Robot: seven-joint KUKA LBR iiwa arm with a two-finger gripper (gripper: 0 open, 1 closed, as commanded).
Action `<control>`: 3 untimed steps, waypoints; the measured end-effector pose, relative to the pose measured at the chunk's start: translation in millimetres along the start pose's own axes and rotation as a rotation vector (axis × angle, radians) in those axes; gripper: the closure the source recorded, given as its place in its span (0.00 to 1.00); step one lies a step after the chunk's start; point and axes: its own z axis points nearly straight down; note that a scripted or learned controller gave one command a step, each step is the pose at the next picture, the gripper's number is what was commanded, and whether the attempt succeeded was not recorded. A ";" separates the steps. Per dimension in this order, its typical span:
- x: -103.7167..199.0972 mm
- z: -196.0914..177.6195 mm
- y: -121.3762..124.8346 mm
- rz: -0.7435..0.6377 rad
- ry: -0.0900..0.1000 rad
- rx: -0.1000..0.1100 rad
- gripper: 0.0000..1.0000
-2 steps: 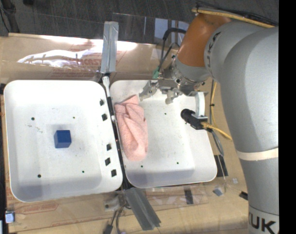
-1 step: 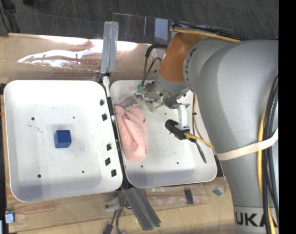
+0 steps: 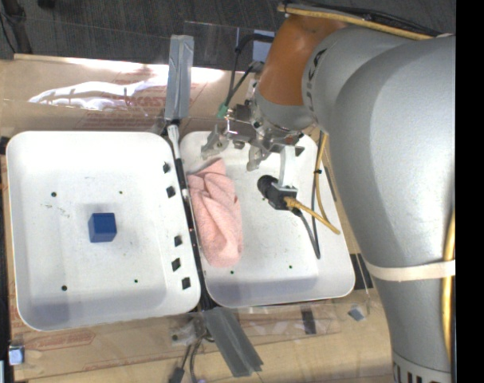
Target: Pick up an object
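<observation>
- Camera view: two white bins sit side by side on the bench [image 3: 369, 325], the left bin [image 3: 42, 166] and the right bin [image 3: 281, 254] meeting along a shared edge.
- The grey arm [image 3: 385, 134] comes in from the right, with its orange band [image 3: 293, 54] above the far end of the right bin.
- The gripper [image 3: 234, 152] hangs over the far left corner of the right bin, pointing down.
- Its fingers [image 3: 213, 143] stand apart with nothing between them.
- A pink cloth [image 3: 216, 214] lies crumpled in the right bin, stretched along the wall next to the left bin.
- The far end of the cloth is just beside the gripper's left-hand finger; I cannot tell whether they touch.
- A blue block [image 3: 103, 227] rests on the floor of the left bin, a little left of its middle and well apart from the gripper.
- A flat brown sheet [image 3: 90, 94] lies beyond the left bin's far edge.
</observation>
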 end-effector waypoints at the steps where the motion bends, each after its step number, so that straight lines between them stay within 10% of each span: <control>1: -35.7 72.8 -5.3 -0.041 -0.002 0.004 0.00; 2: -29.0 100.7 30.0 -0.233 0.000 -0.001 0.00; 3: -56.6 101.2 -43.8 -0.208 0.001 0.002 0.00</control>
